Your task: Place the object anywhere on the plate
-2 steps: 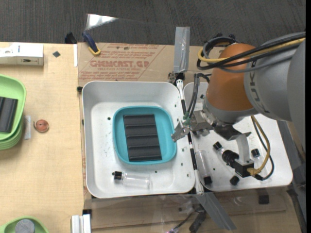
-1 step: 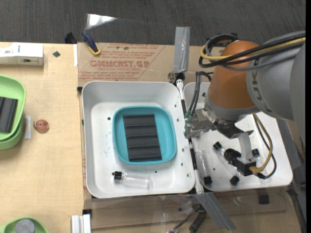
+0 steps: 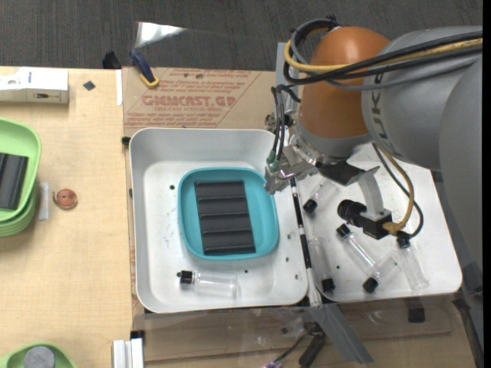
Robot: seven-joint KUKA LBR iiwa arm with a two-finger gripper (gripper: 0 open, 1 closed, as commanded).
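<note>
Camera view is giving us the arm (image 3: 399,90) reaching in from the right, its orange band bulging over the seam between the two white bins. The claw (image 3: 278,173) is hanging at the left bin's right wall (image 3: 282,205), just beside the upper right corner of the teal plate (image 3: 189,205). We cannot tell how the claw is set or whether it is carrying anything, since the wrist is covering it from above.

The teal plate is lying in the middle of the left bin, and a dark ribbed insert (image 3: 224,216) is sitting on it. A clear vial with a black cap (image 3: 205,282) is lying on its side on the bin floor just below the plate, apart from it. In the right bin (image 3: 441,228) we are seeing several more clear vials (image 3: 360,255) with black caps scattered about, some under the arm's cables.

Both bins are resting on a sheet of printed cardboard (image 3: 192,98) on the light wooden table (image 3: 69,282). At the table's left edge a green tray (image 3: 23,148) is sitting, with a small round reddish piece (image 3: 66,198) beside it. Dark carpet (image 3: 153,6) is showing beyond the table.
</note>
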